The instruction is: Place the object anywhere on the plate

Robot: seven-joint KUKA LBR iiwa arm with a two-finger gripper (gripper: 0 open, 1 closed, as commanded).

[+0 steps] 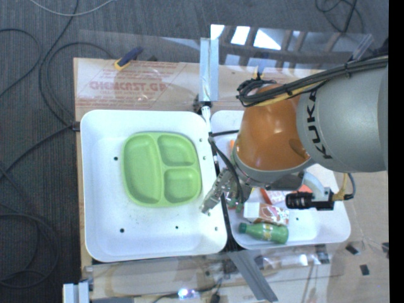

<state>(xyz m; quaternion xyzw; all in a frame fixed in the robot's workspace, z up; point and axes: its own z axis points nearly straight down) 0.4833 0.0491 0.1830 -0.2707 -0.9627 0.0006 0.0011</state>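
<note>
plate (161, 169): matt green plastic; bins (101, 232): smooth white plastic; bottle (265, 232): glossy green; arm (353, 115): smooth grey metal

The big grey arm (350, 115) came in from the right side and bent down low. It had a fat orange band (271, 134) just above its wrist. Black cables (265, 88) looped over the top of that orange part. Under the band, the small metal gripper (218, 194) stuck out toward the lower left, tilted a bit. It was too small and blurry to tell much more about it.
</note>
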